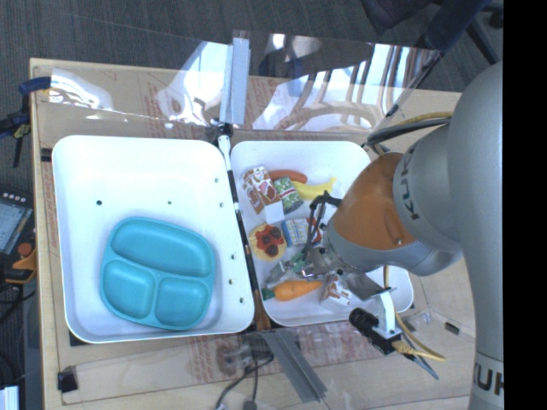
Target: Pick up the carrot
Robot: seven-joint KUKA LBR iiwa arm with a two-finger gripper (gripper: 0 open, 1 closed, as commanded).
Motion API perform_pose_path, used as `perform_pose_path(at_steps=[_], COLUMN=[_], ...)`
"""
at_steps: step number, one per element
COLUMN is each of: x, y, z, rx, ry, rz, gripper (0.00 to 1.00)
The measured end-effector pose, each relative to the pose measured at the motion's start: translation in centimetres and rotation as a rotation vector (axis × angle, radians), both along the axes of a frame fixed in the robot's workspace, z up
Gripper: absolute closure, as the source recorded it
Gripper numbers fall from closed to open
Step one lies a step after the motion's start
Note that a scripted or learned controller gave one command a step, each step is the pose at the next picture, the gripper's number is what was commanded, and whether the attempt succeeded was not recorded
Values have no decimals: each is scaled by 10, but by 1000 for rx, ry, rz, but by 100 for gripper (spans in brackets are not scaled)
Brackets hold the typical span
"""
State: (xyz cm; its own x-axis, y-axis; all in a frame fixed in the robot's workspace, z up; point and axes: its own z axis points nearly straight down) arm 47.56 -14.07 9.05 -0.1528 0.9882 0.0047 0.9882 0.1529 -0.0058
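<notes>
The orange carrot (pixel 296 291) lies near the front edge of the right white bin (pixel 342 154), pointing left. My gripper (pixel 309 261) hangs just above and behind it, low among the toys, with the orange wrist band and grey arm covering the bin's right half. The carrot rests on the bin floor, apart from the gripper, as far as I can see. A small brown and white item (pixel 335 292) touches the carrot's right end.
The left white bin (pixel 85 169) holds a blue divided plate (pixel 159 272). In the right bin lie a red sausage (pixel 286 177), a yellow banana (pixel 309 190), a snack packet (pixel 261 186) and a red and yellow toy (pixel 268 240).
</notes>
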Motion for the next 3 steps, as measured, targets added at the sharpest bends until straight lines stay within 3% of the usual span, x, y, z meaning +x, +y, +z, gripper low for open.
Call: perform_pose_path(at_steps=[1,2,3], x=[0,0,1], y=[0,0,15], z=[9,9,1], rx=[2,2,-1], ry=[3,4,-2], rz=[3,3,20], gripper=[100,0,0])
